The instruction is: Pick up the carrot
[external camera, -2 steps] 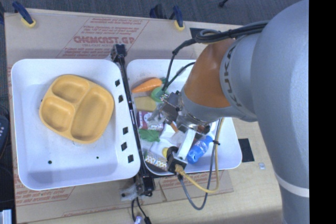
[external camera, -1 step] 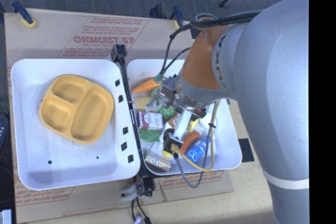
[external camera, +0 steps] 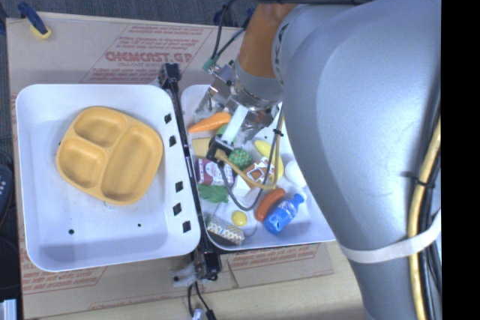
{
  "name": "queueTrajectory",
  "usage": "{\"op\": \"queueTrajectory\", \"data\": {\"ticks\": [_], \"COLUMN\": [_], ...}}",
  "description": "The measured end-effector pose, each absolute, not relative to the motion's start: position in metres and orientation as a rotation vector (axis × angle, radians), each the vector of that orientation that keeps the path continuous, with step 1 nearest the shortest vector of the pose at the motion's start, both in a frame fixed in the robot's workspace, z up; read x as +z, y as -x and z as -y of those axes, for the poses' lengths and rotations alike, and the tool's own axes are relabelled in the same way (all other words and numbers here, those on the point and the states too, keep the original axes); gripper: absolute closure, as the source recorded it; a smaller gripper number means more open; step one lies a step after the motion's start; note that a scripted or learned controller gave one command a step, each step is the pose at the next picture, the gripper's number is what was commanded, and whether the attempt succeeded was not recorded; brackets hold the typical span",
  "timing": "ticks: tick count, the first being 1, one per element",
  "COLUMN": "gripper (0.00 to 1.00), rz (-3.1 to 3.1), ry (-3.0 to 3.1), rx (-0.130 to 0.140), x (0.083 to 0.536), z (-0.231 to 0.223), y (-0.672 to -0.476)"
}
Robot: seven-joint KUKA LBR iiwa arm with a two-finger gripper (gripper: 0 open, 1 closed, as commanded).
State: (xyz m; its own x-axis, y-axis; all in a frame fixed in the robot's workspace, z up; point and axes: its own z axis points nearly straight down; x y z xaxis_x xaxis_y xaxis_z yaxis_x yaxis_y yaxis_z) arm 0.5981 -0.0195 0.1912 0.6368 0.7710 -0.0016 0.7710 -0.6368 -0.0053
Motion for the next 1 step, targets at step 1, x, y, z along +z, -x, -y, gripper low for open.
{"op": "queueTrajectory", "data": {"ticks": [1], "gripper": [0.00], "rz": [0.688], "ry": [3.062], "rx": [0.007], "x": [0.1911], "z": [0.0544], "y": [-0.6018]}}
